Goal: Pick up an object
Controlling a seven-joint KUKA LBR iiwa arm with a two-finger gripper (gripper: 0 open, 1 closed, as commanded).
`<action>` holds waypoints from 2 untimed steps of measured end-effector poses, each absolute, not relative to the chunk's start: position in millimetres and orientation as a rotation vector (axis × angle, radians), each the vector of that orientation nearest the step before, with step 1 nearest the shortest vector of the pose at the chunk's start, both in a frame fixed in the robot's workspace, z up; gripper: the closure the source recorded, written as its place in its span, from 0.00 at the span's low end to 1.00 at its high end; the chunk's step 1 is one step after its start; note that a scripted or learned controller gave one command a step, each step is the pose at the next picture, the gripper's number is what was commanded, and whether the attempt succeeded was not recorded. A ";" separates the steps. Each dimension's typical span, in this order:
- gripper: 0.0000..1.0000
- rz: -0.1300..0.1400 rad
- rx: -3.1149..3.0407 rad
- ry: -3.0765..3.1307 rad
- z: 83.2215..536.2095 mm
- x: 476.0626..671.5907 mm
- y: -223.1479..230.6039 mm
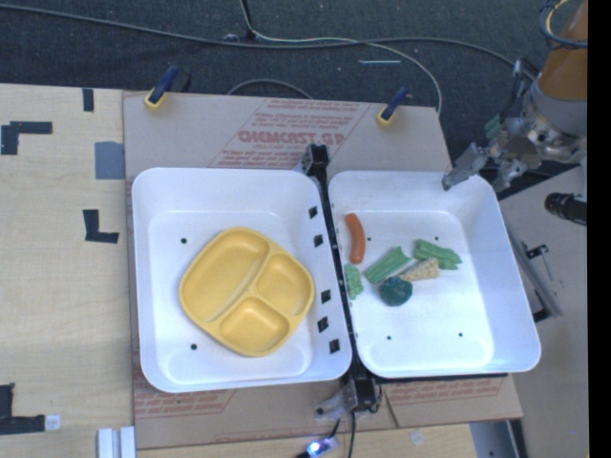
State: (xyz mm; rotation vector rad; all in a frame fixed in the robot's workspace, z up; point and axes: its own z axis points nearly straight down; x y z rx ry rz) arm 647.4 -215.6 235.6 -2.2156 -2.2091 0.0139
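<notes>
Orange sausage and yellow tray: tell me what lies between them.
In the camera view, the black divider where the two white bins meet runs between the orange sausage and the yellow tray, with bare white bin floor on either side.

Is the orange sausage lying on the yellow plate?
No, the orange sausage lies in the right bin, while the yellow plate sits in the left bin.

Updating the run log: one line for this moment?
arm: gripper above right bin far corner | held: nothing | sausage, green pieces in bin
</notes>
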 end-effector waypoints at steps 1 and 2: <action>0.00 0.002 -2.219 -2.222 245.2 650.1 -214.7; 0.00 0.007 -2.218 -2.220 183.7 642.2 -215.3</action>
